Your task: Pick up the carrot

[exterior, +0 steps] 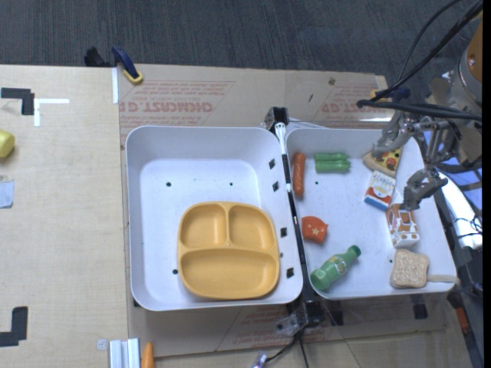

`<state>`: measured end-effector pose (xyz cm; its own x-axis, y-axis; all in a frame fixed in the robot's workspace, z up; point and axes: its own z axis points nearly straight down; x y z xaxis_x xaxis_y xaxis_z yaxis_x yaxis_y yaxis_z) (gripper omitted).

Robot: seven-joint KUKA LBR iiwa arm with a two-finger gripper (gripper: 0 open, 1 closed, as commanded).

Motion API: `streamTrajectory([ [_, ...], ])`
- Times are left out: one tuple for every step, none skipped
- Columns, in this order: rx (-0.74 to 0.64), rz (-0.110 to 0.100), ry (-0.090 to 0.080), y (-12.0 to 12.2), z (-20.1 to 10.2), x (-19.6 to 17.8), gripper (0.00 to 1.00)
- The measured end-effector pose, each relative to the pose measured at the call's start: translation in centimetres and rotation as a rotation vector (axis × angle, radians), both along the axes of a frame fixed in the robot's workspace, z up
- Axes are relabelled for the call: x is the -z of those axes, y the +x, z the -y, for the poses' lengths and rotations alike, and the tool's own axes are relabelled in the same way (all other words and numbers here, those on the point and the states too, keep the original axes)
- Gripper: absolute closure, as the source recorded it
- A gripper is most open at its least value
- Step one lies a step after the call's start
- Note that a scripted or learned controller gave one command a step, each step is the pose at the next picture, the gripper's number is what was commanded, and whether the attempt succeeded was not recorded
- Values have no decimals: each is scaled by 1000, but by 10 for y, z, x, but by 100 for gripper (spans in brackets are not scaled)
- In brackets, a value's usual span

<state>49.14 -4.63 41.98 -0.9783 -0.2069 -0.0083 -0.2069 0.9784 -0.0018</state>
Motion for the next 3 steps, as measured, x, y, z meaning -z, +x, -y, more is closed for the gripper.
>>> streamTrajectory([
  [-386,-3,-1,-1,-37,11,0],
  [-510,-5,-1,7,-92,85,0],
  [-652,-8,0,-6,-163,240,0],
])
